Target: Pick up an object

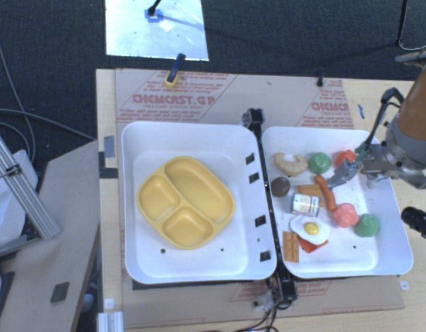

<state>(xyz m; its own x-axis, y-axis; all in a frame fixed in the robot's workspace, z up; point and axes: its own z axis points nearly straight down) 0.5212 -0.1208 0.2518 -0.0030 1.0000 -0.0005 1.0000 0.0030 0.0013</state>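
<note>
We see the end effector (342, 174) low over the right bin (389, 254), grip state impossible to tell, and the sausage (326, 192) lies just down-left of it (long axis running up-left to down-right), so we judge a short drop suffices.

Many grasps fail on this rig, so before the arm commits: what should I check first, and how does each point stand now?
1. Gripper over the right bin: ok.
2. Candidate beneath it: orange sausage-shaped toy lies just below the fingertips: ok.
3. Anything already held: cannot tell.
4. Crowding: small can, pink toy and green ball lie close by: not ok.
5. Left bin holds a yellow divided tray, away from the arm: ok.
</note>
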